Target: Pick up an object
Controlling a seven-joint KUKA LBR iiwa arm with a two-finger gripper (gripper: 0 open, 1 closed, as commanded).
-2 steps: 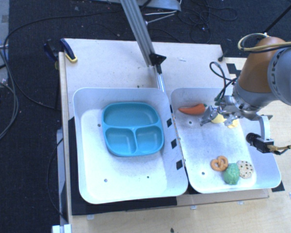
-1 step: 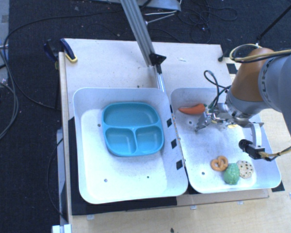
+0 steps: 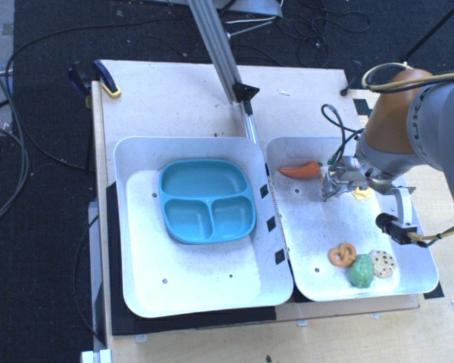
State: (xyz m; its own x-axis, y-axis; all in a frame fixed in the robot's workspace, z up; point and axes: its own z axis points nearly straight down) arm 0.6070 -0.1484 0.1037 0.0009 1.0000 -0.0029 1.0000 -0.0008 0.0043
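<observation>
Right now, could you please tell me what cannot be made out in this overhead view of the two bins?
- Gripper: too small and blurred in the camera view to tell how its fingers stand.
- Small yellow object: partly hidden behind the gripper body; its shape is unclear.
- Grey arm with orange band: cut off by the right edge.
- Orange carrot-shaped toy: its right tip meets the gripper; contact is unclear.

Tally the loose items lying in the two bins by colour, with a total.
Blue: 1, divided tray
Orange: 2, carrot and pretzel
Green: 1, lump
Pale speckled: 1, cookie
Yellow: 1, piece beside the gripper
Total: 6
</observation>
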